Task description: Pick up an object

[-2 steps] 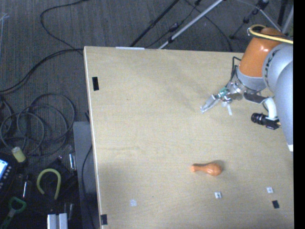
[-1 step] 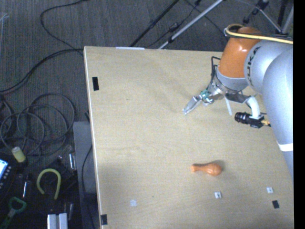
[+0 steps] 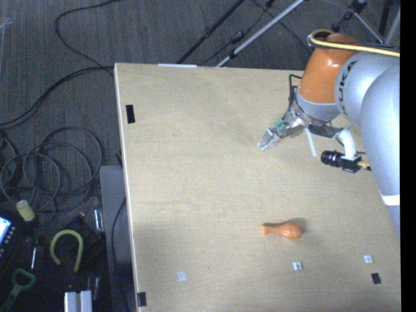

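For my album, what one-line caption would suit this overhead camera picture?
Robot arm's gripper hovers over a bare tan board, apart from a small orange toy lying nearer the camera.

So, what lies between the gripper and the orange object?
Nothing: in the camera view, bare board separates the gripper from the orange object.

A tan wooden board (image 3: pixel 195 174) carries black markers (image 3: pixel 130 114) near its edges. Left of it, black cables (image 3: pixel 52 168) loop over grey carpet (image 3: pixel 52 31) beside a green hook-shaped tool (image 3: pixel 65 246). Tripod legs (image 3: pixel 279 12) cross above.
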Robot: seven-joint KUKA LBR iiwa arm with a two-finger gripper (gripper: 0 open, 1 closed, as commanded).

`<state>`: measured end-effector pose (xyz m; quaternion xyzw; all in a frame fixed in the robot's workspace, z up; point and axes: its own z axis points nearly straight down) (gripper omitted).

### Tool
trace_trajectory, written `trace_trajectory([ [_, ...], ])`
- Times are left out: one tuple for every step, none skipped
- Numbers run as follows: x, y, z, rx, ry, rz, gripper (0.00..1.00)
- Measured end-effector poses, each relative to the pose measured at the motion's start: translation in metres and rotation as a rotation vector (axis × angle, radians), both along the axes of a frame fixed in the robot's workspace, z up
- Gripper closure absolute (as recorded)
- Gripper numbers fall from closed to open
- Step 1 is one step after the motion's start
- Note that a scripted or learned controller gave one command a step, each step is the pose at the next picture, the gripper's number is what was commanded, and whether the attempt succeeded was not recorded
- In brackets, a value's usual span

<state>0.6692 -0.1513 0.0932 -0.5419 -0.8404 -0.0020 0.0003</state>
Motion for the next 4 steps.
trace_trajectory([
  [-0.006, -0.01, 0.167, -0.005, 0.001, -0.198, 1.0],
  [-0.02, 0.028, 0.077, -0.004, 0.004, -0.197, 1.0],
  [-0.019, 0.028, 0.085, -0.003, 0.003, -0.197, 1.0],
  [-0.003, -0.002, 0.098, -0.004, 0.002, -0.196, 1.0],
])
